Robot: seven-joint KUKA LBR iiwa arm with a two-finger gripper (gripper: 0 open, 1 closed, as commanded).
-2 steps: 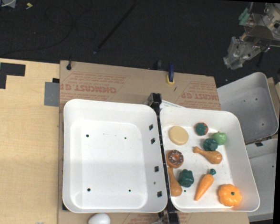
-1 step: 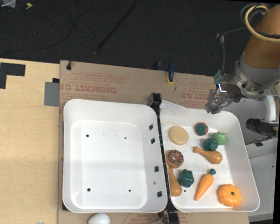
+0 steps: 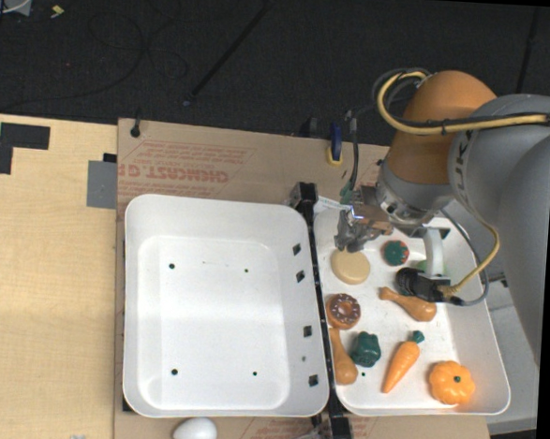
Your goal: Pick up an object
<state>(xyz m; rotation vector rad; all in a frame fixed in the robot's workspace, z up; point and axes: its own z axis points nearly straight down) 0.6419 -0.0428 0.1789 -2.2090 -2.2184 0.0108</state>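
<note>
Jaws hang low over the far left part of the right bin, just above a pale round disc; whether they are wide or narrow I cannot tell, and nothing shows between them. Judging by this, the reach-down step is in hand, and the next move calls for settling squarely over the disc before closing. Counted outward in that bin: one disc, one red-green ball, one drumstick, one doughnut, one green pepper, one carrot, one pumpkin. One white egg lies on the surface near the left bin.
</note>
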